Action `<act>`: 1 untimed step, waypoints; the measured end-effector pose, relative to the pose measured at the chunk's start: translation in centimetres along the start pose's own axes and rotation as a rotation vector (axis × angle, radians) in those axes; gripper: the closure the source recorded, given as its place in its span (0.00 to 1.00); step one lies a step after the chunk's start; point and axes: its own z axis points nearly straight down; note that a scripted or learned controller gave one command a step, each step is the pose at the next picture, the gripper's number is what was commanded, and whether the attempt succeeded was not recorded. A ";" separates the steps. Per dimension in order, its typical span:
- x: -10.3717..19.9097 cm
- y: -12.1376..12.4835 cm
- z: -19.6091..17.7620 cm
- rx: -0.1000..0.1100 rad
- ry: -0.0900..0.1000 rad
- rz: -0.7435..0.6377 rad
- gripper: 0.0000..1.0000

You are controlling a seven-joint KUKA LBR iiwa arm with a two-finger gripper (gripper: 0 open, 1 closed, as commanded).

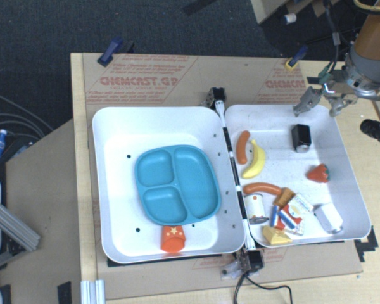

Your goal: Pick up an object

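Observation:
My gripper (320, 104) hangs over the far edge of the right bin (351, 170), open, with nothing between its fingers. A black block (301, 137) lies just in front of it in that bin. Further forward are a yellow banana (256, 160), an orange sausage (242, 146) standing lengthwise beside it, a second sausage (261, 187), a red strawberry-like piece (317, 173), a white cylinder (328, 217), a small can (257, 209) and a yellow cheese wedge (277, 235).
The left bin (107, 144) holds a blue divided plate (176, 183) and an orange cup with a star (173, 238) near its front wall. A colourful packet (289, 216) and an orange piece (284, 197) crowd the right bin's front. Blue clamps (109, 52) sit on the bench's far edge.

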 end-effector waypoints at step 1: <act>-1.6 0.7 12.2 0.006 0.004 -0.001 0.00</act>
